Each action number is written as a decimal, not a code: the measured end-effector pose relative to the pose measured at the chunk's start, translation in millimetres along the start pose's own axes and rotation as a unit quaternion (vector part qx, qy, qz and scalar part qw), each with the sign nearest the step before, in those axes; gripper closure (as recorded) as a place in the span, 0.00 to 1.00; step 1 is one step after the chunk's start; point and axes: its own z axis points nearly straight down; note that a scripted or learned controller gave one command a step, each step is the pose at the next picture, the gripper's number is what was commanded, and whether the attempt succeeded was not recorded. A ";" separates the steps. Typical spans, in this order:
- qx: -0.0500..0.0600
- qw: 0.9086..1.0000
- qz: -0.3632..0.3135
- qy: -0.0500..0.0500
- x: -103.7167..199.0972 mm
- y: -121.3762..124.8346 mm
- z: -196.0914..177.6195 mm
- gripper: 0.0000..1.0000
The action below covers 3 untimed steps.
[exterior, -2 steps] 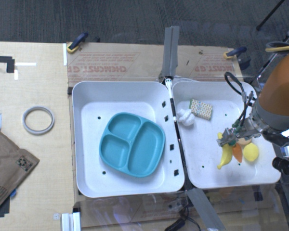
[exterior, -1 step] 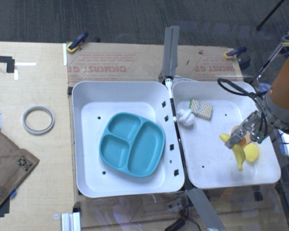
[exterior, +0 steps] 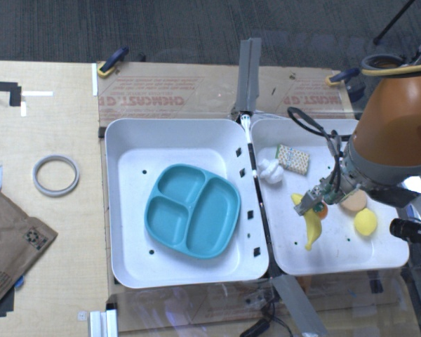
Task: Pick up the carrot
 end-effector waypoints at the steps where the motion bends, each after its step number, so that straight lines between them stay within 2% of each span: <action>1: 0.001 0.996 0.091 0.000 -40.5 -7.2 2.8 1.00; 2: 0.001 0.996 0.091 0.000 -40.5 -7.2 2.7 0.00; 3: 0.001 0.996 0.091 0.001 -48.2 -28.9 110.1 0.00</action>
